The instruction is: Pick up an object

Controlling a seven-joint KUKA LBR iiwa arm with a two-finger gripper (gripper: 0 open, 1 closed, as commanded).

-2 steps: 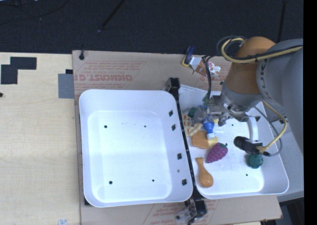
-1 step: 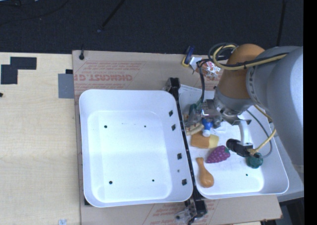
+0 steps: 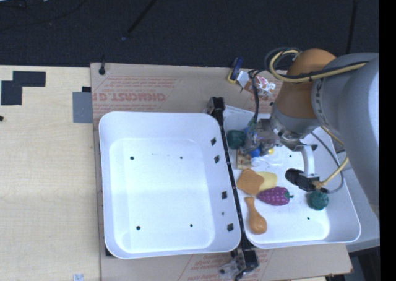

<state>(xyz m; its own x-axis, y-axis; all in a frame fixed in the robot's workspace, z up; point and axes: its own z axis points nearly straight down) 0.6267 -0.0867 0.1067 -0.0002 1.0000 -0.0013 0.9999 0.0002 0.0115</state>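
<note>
Several toys crowd the right bin; my gripper sits low at its ten o'clock. Grasp stage, I judge; whether it holds anything, I cannot tell. Next: lift straight.

All the stuff to grab is in the right bin. Roughly mid-bin there's a purple grape bunch lying on its side. An orange wedge sits at the grapes' 10 o'clock, with a pale yellow piece tucked against the wedge's 3 o'clock side. At the grapes' 7 o'clock an orange drumstick-shaped toy lies flat, fat end toward 6. A dark green ball sits apart at their 3 o'clock. A teal lump sits near the bin's wall at 10 o'clock.
</note>
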